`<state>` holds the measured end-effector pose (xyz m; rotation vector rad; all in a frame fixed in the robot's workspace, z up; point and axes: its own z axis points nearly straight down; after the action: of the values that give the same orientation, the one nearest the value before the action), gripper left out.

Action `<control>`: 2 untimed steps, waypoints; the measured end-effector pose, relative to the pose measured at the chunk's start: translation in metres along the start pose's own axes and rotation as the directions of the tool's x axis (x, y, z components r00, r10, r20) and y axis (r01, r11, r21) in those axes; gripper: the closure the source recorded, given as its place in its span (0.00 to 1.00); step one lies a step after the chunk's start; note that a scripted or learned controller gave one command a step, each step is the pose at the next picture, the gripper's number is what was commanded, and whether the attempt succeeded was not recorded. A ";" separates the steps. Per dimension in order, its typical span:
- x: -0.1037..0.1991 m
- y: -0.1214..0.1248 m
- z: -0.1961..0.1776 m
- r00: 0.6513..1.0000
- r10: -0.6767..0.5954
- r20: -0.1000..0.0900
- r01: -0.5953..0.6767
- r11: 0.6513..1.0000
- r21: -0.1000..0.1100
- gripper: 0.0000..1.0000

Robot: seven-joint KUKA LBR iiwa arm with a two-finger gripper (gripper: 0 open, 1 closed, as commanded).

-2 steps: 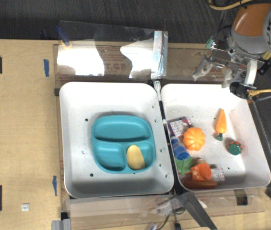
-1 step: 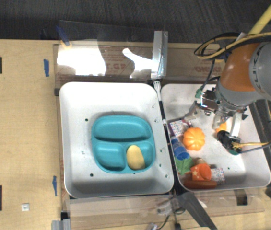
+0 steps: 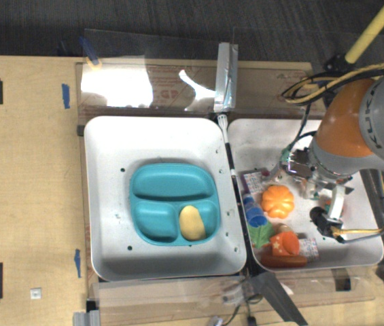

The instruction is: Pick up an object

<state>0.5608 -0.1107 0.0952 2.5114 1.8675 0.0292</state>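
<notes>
The right bin (image 3: 363,244) holds a small pile of objects. An orange pumpkin-shaped toy (image 3: 277,202) lies in its middle. A blue item (image 3: 255,215) and a green item (image 3: 262,234) sit left of and below it, a red-orange toy (image 3: 285,244) rests at the front, and a printed packet (image 3: 253,181) lies at the left wall. My gripper (image 3: 312,185) hangs low over this bin, just right of the pumpkin toy, under the grey wrist and its orange band (image 3: 341,124). Nothing is visibly held.
In the left bin (image 3: 110,182) there is a teal divided tray (image 3: 168,182) with a yellow potato-like object (image 3: 192,222) in its lower right compartment. Black and yellow cables (image 3: 355,233) trail along the arm over the right bin. A metal divider post (image 3: 225,77) stands behind the bins.
</notes>
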 end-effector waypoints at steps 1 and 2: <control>0.002 -0.007 0.000 0.986 -0.164 0.005 0.164 0.986 -0.006 0.00; 0.004 -0.005 -0.012 0.987 -0.164 0.000 0.164 0.986 -0.009 1.00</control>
<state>0.5565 -0.1055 0.1066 2.3434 2.0620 0.0366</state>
